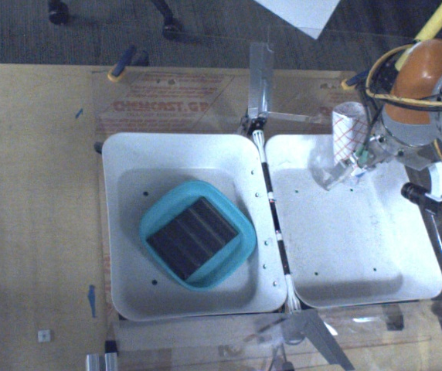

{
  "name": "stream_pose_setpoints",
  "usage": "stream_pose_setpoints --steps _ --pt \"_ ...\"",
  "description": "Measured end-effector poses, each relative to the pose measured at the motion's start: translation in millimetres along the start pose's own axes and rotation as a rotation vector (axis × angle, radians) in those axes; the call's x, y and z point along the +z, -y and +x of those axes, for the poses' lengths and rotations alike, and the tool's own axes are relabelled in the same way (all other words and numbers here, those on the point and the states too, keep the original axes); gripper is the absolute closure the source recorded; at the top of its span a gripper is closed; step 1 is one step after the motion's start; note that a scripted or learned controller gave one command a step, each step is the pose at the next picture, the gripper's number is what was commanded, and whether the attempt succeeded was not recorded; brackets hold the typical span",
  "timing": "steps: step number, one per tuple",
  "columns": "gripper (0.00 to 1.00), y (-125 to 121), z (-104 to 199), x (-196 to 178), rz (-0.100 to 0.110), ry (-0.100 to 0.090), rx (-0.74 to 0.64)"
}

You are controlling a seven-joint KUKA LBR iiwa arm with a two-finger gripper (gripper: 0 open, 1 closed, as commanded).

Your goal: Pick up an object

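Note:
A white paper cup with a red criss-cross pattern [348, 132] is at the far edge of the right bin [360, 261], tilted and right up against the arm's wrist. My gripper [331, 178] reaches down and to the left from the orange-banded wrist, with its tip just below the cup and low over the bin floor. The cup touches or overlaps the gripper's upper side, and I cannot make out whether it is gripped. In the left bin [128, 168] lies a teal dish [240, 234] with a dark ribbed block [192, 236] inside it.
A metal divider with a cable runs between the two bins [271, 207]. The arm's body and yellow cables [414, 91] crowd the right bin's far right corner. A black fitting [418, 194] juts over that bin's right rim. Bare white floor makes up the right bin's front half.

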State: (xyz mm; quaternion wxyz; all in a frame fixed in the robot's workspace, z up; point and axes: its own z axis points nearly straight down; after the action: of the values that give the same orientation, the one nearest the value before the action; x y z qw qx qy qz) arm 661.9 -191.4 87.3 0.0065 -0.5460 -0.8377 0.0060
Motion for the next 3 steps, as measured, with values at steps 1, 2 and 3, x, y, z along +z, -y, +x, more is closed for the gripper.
stream_pose_setpoints --steps 1,2,3 --pt "0.0 2.2 -9.1 0.8 0.002 -0.018 0.08" --pt "0.0 4.7 -13.5 0.0 0.003 -0.012 0.002" --pt "1.0 4.8 -13.5 -10.3 0.004 -0.011 0.0"
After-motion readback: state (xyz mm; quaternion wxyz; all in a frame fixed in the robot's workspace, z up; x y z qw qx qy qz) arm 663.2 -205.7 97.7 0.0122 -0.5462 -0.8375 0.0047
